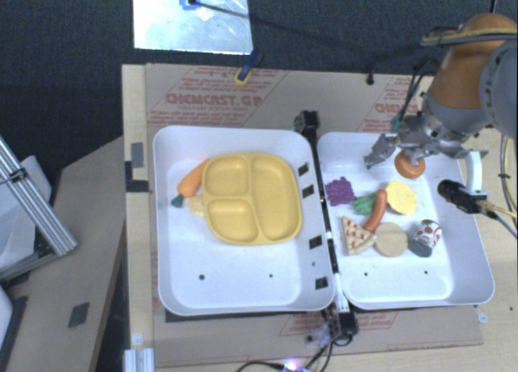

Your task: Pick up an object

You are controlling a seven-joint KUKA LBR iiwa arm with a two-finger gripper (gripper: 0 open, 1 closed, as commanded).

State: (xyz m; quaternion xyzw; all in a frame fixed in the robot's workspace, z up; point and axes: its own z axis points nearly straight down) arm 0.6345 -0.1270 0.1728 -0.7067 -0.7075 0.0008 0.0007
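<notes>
Toy foods, the candidates for picking, lie clustered in the right bin (465,281) at centre right of the frame: a purple grape bunch (339,191), a green piece (364,202), a red-orange sausage (376,209), a yellow round piece (401,198), a pizza slice (356,234), a tan disc (390,239) and a small multicoloured item (425,236). The sausage lies between the green piece and the yellow round piece, touching or nearly touching both; the pizza slice and tan disc sit just below them, side by side. An orange ring-shaped piece (410,166) lies in the upper part of the same bin, directly at the gripper (402,152). Whether the fingers are spread or closed cannot be told, nor whether they touch the ring. The grey arm (469,79) enters from the upper right of the frame. In the left bin (174,281), a yellow compartment tray (248,198) rests near the centre, with an orange carrot (192,178) just beside its upper left edge and a small green bit (176,200) at the carrot's lower end. Both bins sit on a cardboard sheet (218,95).
</notes>
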